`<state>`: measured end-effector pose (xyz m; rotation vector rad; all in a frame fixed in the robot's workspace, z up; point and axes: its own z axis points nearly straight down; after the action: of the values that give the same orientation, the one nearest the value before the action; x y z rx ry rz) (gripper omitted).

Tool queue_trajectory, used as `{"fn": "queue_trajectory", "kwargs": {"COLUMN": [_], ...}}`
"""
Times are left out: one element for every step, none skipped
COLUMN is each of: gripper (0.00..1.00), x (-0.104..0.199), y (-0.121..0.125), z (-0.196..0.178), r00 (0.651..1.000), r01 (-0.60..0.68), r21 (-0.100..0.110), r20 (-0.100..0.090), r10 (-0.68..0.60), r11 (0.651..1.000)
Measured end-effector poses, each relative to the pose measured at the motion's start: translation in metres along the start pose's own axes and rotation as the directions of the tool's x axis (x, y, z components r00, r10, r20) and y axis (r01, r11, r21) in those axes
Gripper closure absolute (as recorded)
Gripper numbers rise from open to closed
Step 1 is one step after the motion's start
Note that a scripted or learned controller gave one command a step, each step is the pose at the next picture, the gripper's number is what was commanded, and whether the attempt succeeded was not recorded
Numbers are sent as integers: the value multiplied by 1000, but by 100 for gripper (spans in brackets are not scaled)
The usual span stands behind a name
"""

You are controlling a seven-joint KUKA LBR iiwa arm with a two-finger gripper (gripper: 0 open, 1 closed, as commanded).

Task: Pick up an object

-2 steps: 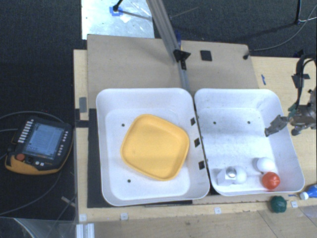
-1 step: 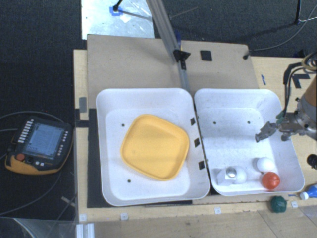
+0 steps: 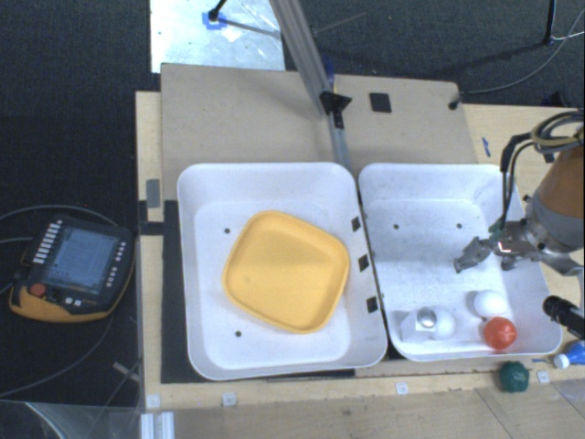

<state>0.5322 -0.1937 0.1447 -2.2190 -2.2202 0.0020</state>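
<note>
Left bin [image 3: 206, 273]: I see one yellow plate [image 3: 287, 270], square with rounded corners, lying flat near the middle and turned a little against the bin's walls.

Right bin [image 3: 430, 208]: three small things, all along the near edge. The far half of the floor is bare white.

White ball [image 3: 488, 303]: near the bin's near right corner, just beside the red ball.

Red ball [image 3: 499, 334]: at the near right corner, nearer the rim than the white ball, the two almost touching.

Third object [image 3: 430, 320]: a white piece with a shiny grey part, at the near left corner of the right bin. I can't tell what it is at this resolution.

Arm [image 3: 559, 199]: I read it coming in over the right bin's right edge.

Gripper [image 3: 484, 252]: over the right half of the right bin, farther from the near edge than the white ball. Nothing visible between the fingers; I cannot tell whether they are spread or closed.

Bench [image 3: 274, 117]: a green ball [image 3: 514, 376] sits outside the right bin, by its near right corner.
</note>
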Motion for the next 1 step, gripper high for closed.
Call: {"fn": "queue_trajectory", "kwargs": {"gripper": [0], "x": [0], "y": [-1], "z": [52], "r00": [1000], "r01": [0], "r21": [1], "r20": [0], "r10": [0], "r11": [1000]}}
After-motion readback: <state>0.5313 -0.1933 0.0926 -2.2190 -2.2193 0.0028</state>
